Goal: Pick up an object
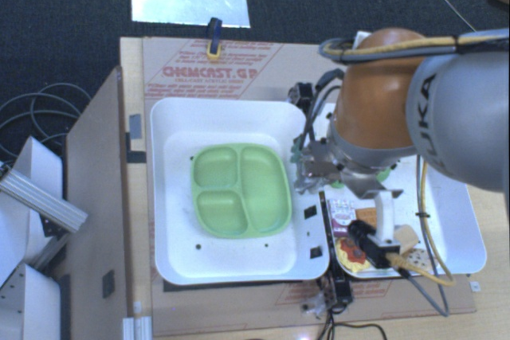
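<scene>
The green divided plate (239,191) lies flat in the middle of the left bin (171,171). The gripper (312,175) hangs by that bin's right wall, just beside the plate's right edge, and whether it is spread or closed I cannot tell, since the wrist covers it. A sound grasp would likely straddle the plate's raised rim, not its flat wells. Further right, a red-and-yellow packet (351,251) lies in the right bin (470,243).
</scene>
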You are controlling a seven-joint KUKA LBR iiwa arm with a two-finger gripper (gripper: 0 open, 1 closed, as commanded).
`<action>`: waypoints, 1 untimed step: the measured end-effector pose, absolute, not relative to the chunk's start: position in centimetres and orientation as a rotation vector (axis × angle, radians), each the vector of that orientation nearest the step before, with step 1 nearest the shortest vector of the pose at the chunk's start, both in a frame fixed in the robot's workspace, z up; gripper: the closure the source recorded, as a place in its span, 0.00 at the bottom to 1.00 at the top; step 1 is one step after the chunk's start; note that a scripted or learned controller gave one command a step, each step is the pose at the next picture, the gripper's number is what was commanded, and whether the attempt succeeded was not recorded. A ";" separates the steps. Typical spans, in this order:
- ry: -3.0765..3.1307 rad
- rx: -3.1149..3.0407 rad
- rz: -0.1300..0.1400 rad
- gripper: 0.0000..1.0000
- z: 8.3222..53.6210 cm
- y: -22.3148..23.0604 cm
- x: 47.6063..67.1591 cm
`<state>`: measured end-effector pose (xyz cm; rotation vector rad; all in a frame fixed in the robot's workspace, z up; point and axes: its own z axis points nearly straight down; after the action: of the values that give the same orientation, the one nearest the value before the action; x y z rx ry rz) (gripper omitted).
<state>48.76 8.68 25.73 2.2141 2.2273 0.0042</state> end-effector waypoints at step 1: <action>2.233 2.215 -0.005 1.00 19.5 12.8 48.5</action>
<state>48.52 12.81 19.52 2.2155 2.2328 -0.0052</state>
